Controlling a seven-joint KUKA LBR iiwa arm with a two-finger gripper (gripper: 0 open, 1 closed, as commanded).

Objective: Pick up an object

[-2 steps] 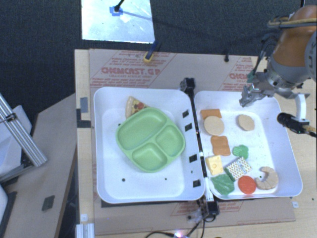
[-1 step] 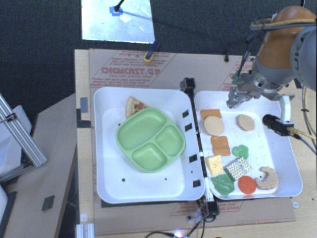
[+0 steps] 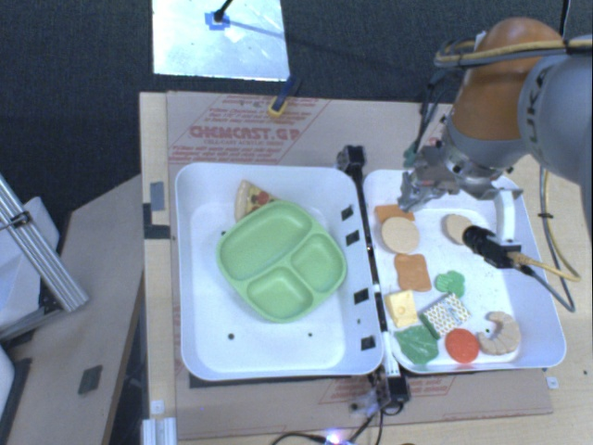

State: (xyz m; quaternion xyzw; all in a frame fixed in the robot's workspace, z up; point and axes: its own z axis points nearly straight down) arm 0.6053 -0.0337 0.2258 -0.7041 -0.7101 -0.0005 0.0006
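Item: toy foods, right bin (image 3: pixel 542 336), pick pending.
We find the pincer (image 3: pixel 414 193) low over the bin's far-left corner, beside the orange piece (image 3: pixel 393 214); whether it is wide or narrow we cannot tell. The round tan cracker (image 3: pixel 401 236) lies just nearer. We judge it light, stiff, flat and smooth: best taken across its edges. The left bin (image 3: pixel 199 341) carries a green tray (image 3: pixel 281 260).

Left bin (image 3: pixel 199 341): green divided plate (image 3: pixel 281 260) w/ pizza slice (image 3: pixel 248 196) tucked behind it; right bin (image 3: pixel 542 327): round cracker (image 3: pixel 401 236), orange square (image 3: pixel 412 272), cheese cube (image 3: pixel 402 307), lettuce (image 3: pixel 418 344), tomato (image 3: pixel 461 345), broccoli (image 3: pixel 450 283), shrimp (image 3: pixel 501 333); gripper (image 3: pixel 413 191) over right bin's far-left corner.
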